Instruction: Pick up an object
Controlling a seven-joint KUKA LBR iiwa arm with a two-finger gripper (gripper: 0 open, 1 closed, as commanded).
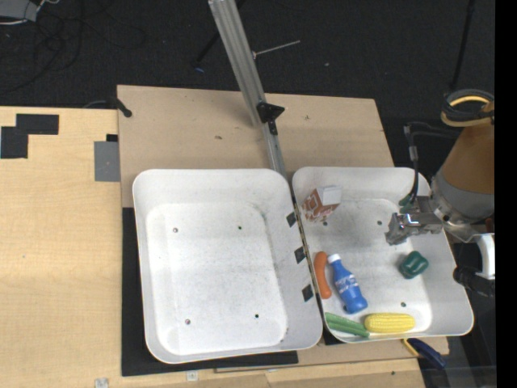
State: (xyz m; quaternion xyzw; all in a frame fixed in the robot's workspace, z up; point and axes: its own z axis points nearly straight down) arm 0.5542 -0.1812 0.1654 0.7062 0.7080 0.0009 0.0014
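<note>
The right bin (380, 183) holds several objects. A small brown and white carton (321, 203) sits at its far left. An orange sausage-shaped piece (322, 275) lies by the left wall, with a blue bottle (347, 284) just to its right. A green pod (347, 326) and a yellow corn cob (389, 322) lie along the near rim. A dark green block (414, 264) rests at the right. My gripper (397, 229) hangs over the right half of this bin, just up and left of the green block, with nothing seen in it.
The left bin (153, 217) lies beside the right one, with a divider with black clips (297, 253) between them. A slanted metal rail (242, 63) rises behind the bins. The arm's orange band (468, 164) stands over the right bin's far right edge.
</note>
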